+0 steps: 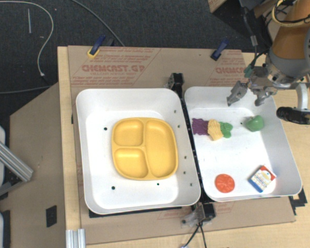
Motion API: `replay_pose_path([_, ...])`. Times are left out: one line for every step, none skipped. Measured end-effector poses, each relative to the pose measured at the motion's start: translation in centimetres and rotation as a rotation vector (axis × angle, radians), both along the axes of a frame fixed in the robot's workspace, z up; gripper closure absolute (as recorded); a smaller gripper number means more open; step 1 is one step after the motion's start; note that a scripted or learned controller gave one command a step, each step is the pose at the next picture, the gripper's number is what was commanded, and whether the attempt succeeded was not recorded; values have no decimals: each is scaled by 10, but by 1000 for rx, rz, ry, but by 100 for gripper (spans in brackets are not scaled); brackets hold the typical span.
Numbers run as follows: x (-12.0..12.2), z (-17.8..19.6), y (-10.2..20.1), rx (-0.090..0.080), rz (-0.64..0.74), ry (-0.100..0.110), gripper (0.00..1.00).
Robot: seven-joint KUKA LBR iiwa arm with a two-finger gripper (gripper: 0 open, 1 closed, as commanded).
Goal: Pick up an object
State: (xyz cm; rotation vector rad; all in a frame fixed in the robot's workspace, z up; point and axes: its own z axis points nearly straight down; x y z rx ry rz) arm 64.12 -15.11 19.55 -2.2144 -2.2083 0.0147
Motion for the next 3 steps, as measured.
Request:
replay_pose_path([3, 10, 1, -2, 3, -15, 0])
replay_pose_path([1, -51, -4, -2, 3, -12, 0])
replay_pose_path([3, -113, -4, -2, 3, -11, 0])
